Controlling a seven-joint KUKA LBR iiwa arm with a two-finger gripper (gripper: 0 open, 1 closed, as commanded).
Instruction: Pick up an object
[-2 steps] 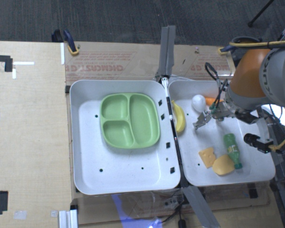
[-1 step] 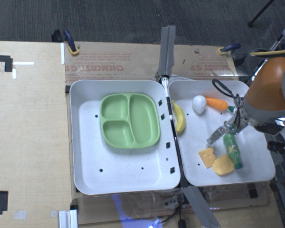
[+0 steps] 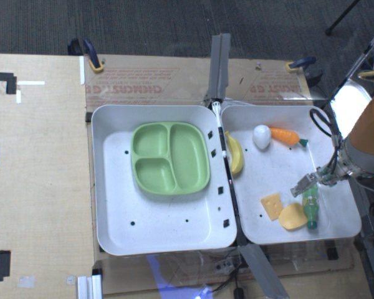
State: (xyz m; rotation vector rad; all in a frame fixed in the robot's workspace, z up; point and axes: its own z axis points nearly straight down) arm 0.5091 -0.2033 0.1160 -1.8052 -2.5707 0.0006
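**Two white bins and their contents**

Holding a pale green three-part plastic plate (image 3: 171, 158), the left white bin (image 3: 112, 229) sits on the bench. The right white bin (image 3: 336, 229) carries a yellow banana (image 3: 235, 155), white egg (image 3: 261, 136), orange carrot (image 3: 285, 136), cheese slice (image 3: 272, 206), yellow lemon-like piece (image 3: 292, 217) and green bottle (image 3: 310, 208). The tool (image 3: 306, 185) hovers just above the bottle; whether it is apart or together, I cannot tell.

Green bottle (image 3: 310, 208) beside yellow piece (image 3: 292, 217)
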